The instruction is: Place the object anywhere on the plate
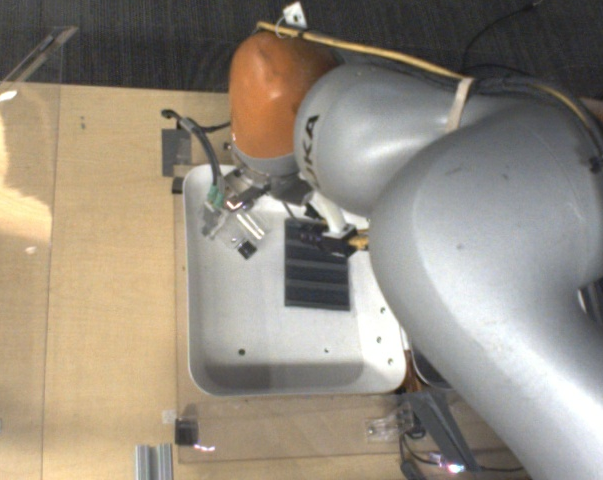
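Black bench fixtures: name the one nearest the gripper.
The fixture at the bin's upper-left corner, near the gripper; the other fixture lies below the bin's lower-left corner.

Grey arm (pixel 461 228) takes up the right side, reaching in over a white bin (pixel 281 368). Orange band (pixel 269 93) sits above the bin's far edge. Gripper (pixel 231 226) hangs low over the bin's far-left corner; contact with the bin floor unclear. Shadow lies along the bin's near wall. Pale wood worktop (pixel 91 298) left of the bin, glare at its far left. Small black block (pixel 186 431) on the worktop just off the bin's near-left corner. Dark carpet (pixel 131 8) beyond
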Motion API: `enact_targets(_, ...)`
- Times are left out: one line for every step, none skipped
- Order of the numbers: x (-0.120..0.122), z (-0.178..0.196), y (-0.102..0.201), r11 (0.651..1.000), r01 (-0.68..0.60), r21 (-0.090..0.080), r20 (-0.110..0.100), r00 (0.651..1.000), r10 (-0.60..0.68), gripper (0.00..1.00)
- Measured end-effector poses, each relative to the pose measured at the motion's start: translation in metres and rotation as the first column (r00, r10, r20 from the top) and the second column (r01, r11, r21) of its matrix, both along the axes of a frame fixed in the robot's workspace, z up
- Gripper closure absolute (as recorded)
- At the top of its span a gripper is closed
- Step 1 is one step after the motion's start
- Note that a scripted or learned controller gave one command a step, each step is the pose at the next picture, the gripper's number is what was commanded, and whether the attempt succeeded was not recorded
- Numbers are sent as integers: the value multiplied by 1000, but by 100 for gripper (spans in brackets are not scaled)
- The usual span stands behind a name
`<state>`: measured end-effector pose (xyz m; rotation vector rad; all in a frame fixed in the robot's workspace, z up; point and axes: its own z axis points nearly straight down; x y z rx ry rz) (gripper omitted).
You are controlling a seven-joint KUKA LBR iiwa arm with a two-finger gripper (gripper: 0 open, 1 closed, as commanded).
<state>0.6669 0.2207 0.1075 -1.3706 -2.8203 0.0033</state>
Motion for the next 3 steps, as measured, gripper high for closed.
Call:
enact_targets(-63,-18,-2,982,-189,3,18,982,189,100)
enact_targets(-13,-19,1,748,-664,-13,8,748,664,100)
enact_targets(-8,70,15,455,-891,-8,18,455,891,100)
